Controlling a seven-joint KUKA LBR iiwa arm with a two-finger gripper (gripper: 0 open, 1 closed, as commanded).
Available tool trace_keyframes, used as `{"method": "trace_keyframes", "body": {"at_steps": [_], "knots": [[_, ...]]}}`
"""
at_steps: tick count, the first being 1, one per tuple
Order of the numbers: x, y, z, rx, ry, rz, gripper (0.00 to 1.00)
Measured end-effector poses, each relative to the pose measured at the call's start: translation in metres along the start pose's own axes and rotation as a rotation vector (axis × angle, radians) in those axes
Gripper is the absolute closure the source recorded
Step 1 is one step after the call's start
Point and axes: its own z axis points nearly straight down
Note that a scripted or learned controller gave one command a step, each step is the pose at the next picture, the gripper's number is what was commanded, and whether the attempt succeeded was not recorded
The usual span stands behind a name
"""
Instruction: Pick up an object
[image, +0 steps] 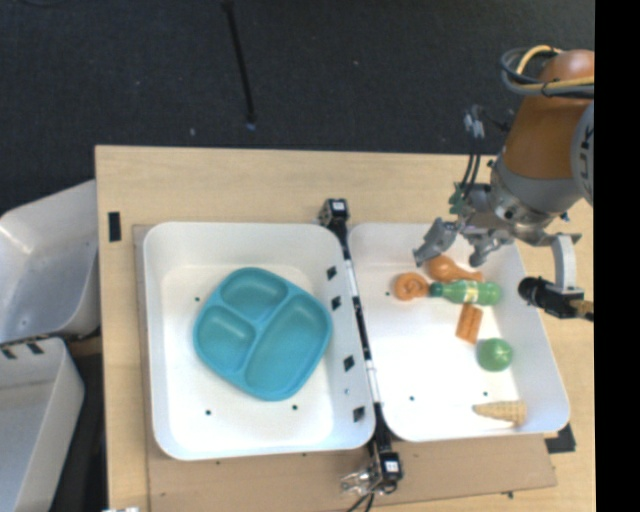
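The claw (458, 243) hangs with fingers spread, grasping nothing, just above an orange toy (449, 268) in the right bin (440, 405). Beside the toy lie a green bottle (467, 292), an orange block (468, 323), a green ball (493, 353) and a cone (499, 411). The left bin (180, 420) holds a blue tray (262, 332) on the wooden bench (220, 180).

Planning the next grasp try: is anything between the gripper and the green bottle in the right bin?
Nothing visible. The gripper hangs just above the green bottle; an orange toy lies close beside the bottle, beneath the gripper, and may crowd the grasp.
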Motion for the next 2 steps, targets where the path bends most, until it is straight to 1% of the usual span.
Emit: {"method": "trace_keyframes", "body": {"at_steps": [1, 2], "knots": [[0.0, 0.002, -0.008, -0.013, -0.002, -0.003, 0.0], [-0.009, 0.007, 0.039, -0.009, -0.004, 0.0, 0.0]]}}
